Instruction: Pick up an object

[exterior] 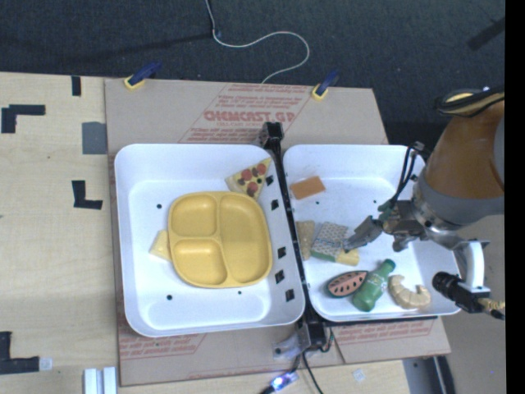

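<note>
The gripper [359, 238], whose state I cannot tell from here, hangs low in the right bin [349, 164] just beside the grey sponge [331, 238] and yellow wedge [347, 258], so it should settle squarely over one before it lifts.

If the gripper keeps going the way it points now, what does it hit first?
The gripper points left and slightly down, toward the grey mesh-patterned sponge piece and the pale yellow wedge beside it. It would probably meet the sponge first, though its height above the bin is unclear.
</note>
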